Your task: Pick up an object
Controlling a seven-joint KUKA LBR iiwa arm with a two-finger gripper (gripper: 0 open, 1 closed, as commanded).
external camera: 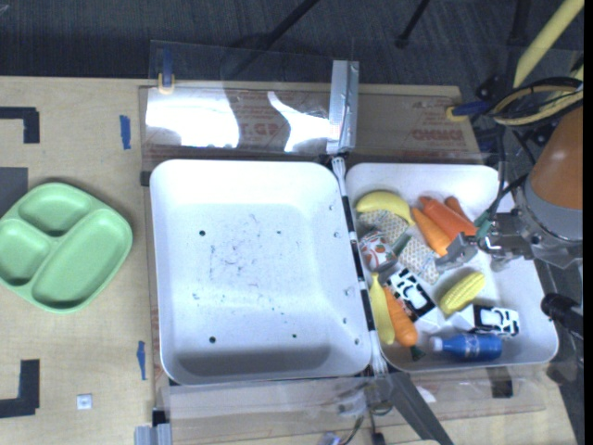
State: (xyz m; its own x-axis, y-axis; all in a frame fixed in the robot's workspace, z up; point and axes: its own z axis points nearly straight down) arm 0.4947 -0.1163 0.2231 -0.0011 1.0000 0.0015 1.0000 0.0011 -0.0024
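Toys crowd the right bin (547, 336): a banana (384, 203), two carrots (440, 221), a corn cob (460, 290) and a blue bottle (471, 346). The gripper (460, 247) hangs low just above the carrots and the corn; whether it is parted or closed cannot be told. A green plate (61, 245) lies left of the left bin (250, 267).

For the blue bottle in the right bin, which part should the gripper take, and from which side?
Grip the blue bottle across the middle of its body, coming from above. It lies flat along the right bin's near wall, cap pointing left, so its long sides look the most open, though the near wall is close.
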